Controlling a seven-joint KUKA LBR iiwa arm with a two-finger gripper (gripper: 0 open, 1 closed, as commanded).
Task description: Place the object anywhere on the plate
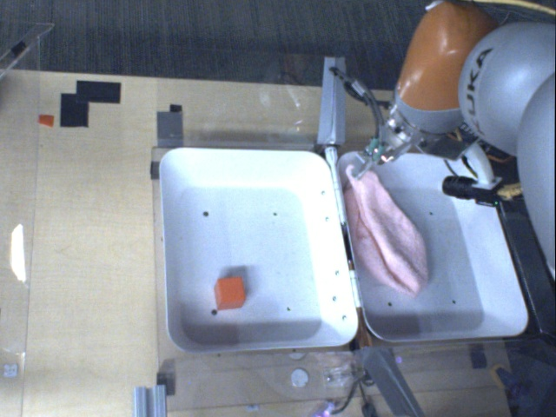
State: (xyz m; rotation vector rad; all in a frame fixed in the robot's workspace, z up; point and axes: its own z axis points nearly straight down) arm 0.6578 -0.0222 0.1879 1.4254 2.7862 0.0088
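The claw (pixel 375 153) sits at the upper left corner of the right bin (pixel 469 311), clenched on the top end of a pink cloth (pixel 387 237). The cloth hangs and trails down along that bin's left wall. Further left, an orange cube (pixel 230 293) lies in the lower part of the left bin (pixel 252 181). Both bins rest on the table (pixel 78 259).

A single fixed camera looks down at a slant on the table (pixel 87 259), far enough back to take in both white bins whole. The left bin (pixel 252 168) sits near the middle of the view; the right bin (pixel 469 311) lies beside it, under the arm (pixel 486 68) entering from the right.
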